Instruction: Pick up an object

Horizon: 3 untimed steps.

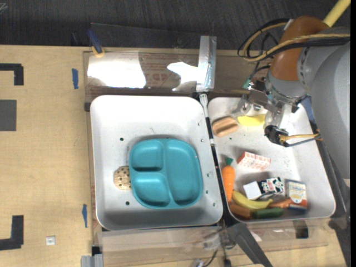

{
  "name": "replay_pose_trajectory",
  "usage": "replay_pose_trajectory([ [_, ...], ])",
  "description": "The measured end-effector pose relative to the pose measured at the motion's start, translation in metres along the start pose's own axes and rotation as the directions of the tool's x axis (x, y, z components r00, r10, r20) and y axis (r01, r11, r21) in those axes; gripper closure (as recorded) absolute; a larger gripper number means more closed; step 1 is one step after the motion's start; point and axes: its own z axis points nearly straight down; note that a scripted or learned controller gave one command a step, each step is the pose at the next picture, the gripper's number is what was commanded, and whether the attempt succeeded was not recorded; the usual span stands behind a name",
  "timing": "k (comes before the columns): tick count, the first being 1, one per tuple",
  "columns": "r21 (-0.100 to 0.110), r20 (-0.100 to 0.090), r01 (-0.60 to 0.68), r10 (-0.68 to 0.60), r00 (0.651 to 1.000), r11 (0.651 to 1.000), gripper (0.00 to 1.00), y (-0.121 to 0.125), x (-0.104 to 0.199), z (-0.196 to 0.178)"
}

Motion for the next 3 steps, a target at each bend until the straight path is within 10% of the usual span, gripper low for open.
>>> replay_pose_trajectory([
  [1, -0.022, 0.004, 0.399, -0.399, 0.917, 0.917, 0.0, 0.016, -0.023, 0.025],
  [2, -0.031, 0.003, 0.402, -0.402, 0.916, 0.915, 1.0, 0.018, -0.019, 0.011],
  [3, -0.015, 0.007, 0.635, -0.635, 0.773, 0.772, 1.0, -0.019, 0.044, -0.068],
])
